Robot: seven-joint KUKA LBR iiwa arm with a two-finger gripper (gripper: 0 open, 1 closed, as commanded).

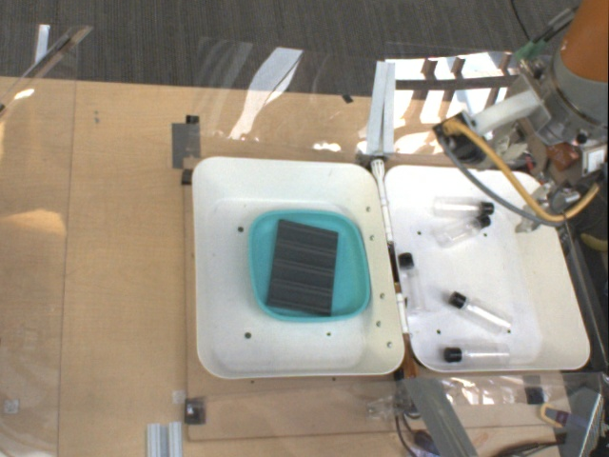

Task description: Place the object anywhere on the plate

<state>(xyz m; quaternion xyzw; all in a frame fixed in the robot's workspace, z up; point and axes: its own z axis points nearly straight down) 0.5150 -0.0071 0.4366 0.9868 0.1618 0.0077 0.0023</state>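
Over the far right corner hung the arm [571,84], its jaws' state impossible to tell. Largest, the left bin [219,341] held a teal plate [354,284] bearing the dark ribbed block [303,268]; placement looked finished, so only retreat seemed needed.

Left bin [214,331]: white. Plate [262,293] in it: teal. Block [303,268] on plate: dark grey, ridged with crosswise bands. Right bin [533,293]: white; clear vials [476,309] with black caps. Tabletop [95,255]: pale tan wood. Arm [582,50] at far right: grey, orange band; yellow cable [504,174].
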